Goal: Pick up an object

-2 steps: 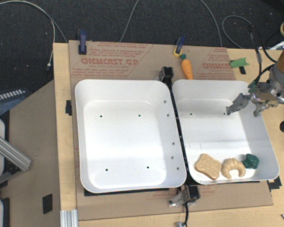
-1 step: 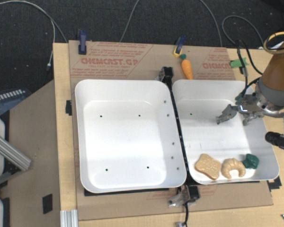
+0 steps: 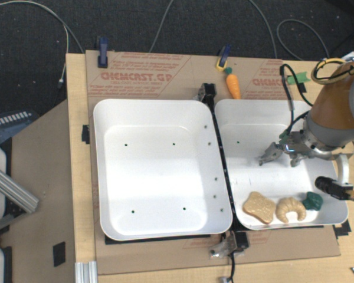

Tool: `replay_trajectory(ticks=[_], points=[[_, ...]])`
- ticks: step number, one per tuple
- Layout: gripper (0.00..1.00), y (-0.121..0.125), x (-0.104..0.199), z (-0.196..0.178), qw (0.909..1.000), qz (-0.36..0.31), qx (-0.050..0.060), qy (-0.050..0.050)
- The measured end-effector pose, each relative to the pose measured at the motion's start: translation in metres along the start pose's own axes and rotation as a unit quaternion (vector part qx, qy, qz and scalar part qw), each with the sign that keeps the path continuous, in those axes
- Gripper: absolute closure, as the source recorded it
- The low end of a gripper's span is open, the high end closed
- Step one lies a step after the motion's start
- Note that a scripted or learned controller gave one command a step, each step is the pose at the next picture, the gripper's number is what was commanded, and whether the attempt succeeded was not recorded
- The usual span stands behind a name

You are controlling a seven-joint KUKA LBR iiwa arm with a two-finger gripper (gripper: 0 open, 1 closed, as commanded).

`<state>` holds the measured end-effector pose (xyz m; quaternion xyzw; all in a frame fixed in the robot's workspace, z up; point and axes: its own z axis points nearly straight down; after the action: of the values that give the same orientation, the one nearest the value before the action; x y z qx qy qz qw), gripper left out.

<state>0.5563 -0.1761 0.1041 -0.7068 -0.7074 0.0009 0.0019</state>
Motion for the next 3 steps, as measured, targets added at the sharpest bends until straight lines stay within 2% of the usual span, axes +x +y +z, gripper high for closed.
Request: replay_trajectory(ticks=[1,3], points=[[1.00,0.001,-0.001,-0.013,1.0000,0.000,-0.003,-0.001],[1.00,0.013,-0.005,-0.135,1.0000,0.000,-0.005,-0.001]])
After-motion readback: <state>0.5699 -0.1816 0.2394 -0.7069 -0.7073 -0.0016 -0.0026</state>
